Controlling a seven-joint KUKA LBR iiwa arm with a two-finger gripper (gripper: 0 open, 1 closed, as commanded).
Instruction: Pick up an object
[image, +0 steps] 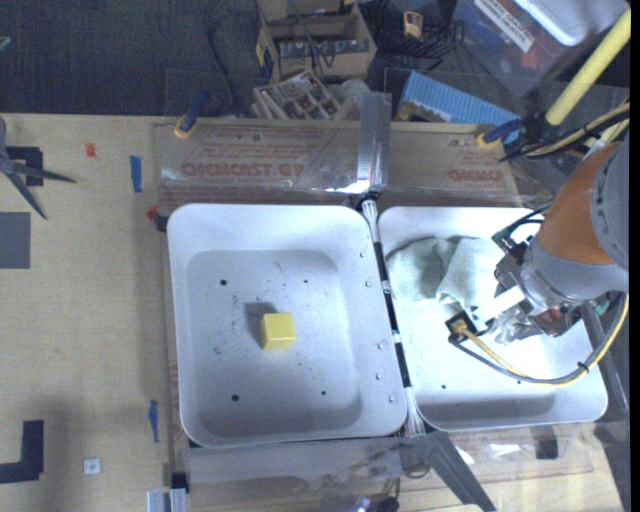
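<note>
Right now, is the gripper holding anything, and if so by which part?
Cannot be told. The gripper sits low in the right bin beside a pale cloth, its tip lost in glare. The yellow block lies untouched in the left bin.

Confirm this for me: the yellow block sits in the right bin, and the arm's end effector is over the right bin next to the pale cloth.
One detail is wrong. The yellow block sits in the left bin, not the right one. The rest stands: the camera view shows the end effector over the right bin, next to the pale cloth.
</note>
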